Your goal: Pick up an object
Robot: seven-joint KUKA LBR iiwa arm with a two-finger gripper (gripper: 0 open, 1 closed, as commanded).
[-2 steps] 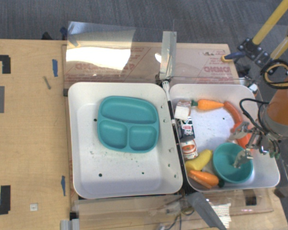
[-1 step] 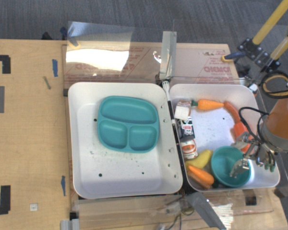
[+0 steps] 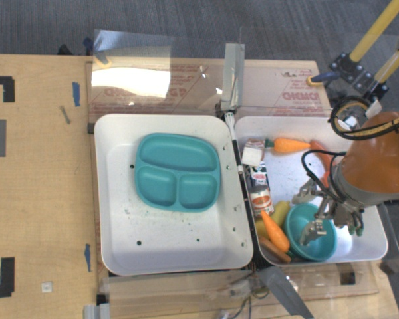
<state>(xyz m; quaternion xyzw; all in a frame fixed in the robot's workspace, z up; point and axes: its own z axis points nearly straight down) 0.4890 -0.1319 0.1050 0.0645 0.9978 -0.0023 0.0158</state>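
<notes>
My gripper point(image 3: 323, 216) hangs low in the right bin point(image 3: 376, 246), right over a teal bowl point(image 3: 308, 238) near the bin's front edge. It covers part of the bowl's rim. Nothing shows as held. Beside the bowl on its left lies an orange carrot point(image 3: 274, 229), with a yellow piece point(image 3: 280, 211) just above it. A small bottle with a dark label point(image 3: 259, 186) and a white block point(image 3: 252, 155) lie along the bin's left wall. A second carrot point(image 3: 291, 145) rests at the back of the bin.
The left bin point(image 3: 108, 178) holds a teal divided plate point(image 3: 177, 171). A metal post point(image 3: 233, 78) stands behind the gap between the two bins. A black cable point(image 3: 314, 159) loops from the orange wrist band point(image 3: 379, 165) over the right bin.
</notes>
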